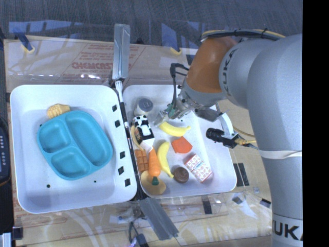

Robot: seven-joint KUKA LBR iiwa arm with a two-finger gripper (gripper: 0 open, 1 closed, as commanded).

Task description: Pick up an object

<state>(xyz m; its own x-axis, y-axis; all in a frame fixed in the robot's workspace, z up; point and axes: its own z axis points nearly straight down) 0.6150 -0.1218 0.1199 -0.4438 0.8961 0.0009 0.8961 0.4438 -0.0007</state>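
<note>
My gripper (171,111) reaches down into the right bin (226,163), at its upper middle, under the orange wrist band. Its tip hangs just above the upper end of a yellow banana (175,129). A grey can (145,105) stands to its left and a black-and-white toy (143,127) lies below that. A second banana (164,158), a carrot (153,162), an orange wedge (181,145), a brown round piece (180,174) and a pink-and-white carton (198,168) lie further down the bin. Nothing shows as held.
The left bin (25,189) holds a blue divided tray (74,144) and a yellow corn piece (58,109) at its upper left. A tan dish (154,187) sits in the right bin's lower left corner. The big grey arm covers the right side.
</note>
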